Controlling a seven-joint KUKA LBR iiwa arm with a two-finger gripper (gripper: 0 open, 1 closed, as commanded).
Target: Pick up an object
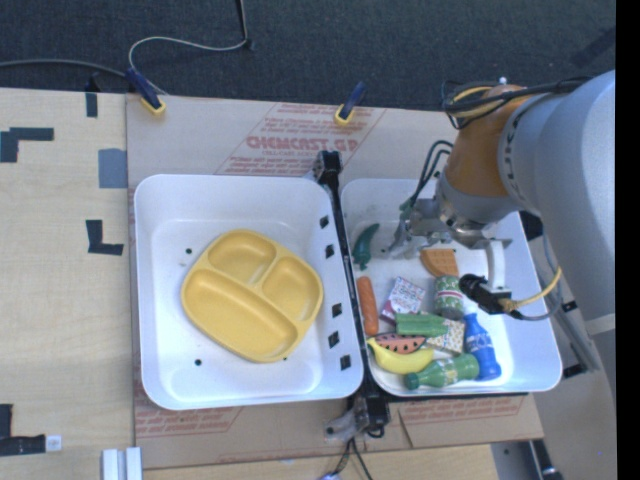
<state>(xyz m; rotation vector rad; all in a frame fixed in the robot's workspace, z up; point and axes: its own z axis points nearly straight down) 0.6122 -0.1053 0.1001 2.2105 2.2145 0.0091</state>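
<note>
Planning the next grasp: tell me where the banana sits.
The banana lies in the right bin near its front-left corner, under the watermelon slice, beside the green bottle.

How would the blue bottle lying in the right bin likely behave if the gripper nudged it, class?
The blue bottle looks rounded and lies on its side, so it would probably roll. Its surface looks smooth, perhaps slippery. The green bottle touching it would likely shift too.
</note>
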